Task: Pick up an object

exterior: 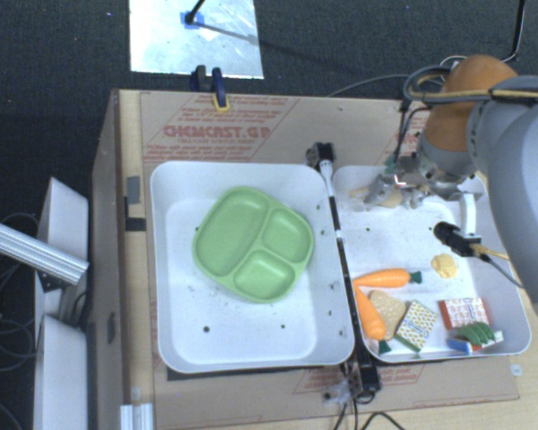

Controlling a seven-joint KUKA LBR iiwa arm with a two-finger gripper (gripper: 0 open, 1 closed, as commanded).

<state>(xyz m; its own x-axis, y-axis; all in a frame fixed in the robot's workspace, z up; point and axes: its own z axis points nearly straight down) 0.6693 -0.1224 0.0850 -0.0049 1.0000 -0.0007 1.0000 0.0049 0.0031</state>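
Carrot (386,279) is my guess for the object to pick. It lies in the right bin (390,240), at about 6 o'clock from the gripper (396,186), and well apart from it. The gripper is low at the far end of this bin, near the 12 o'clock wall, and I cannot tell if it is open or closed. A small pale scrap (383,195) is just beside it at 8 o'clock; whether they touch is not clear. Going outward, a yellow lump (445,265) sits at 5 o'clock. The carrot has its long axis from 3 to 9 o'clock, green tip toward 3, so the gripper should probably close across it from 12 and 6. Further on, a second carrot (368,313) and a cracker (387,312) lie touching near the 6 o'clock wall. The left bin (188,330) on the table (215,128) holds a green plate (253,243).
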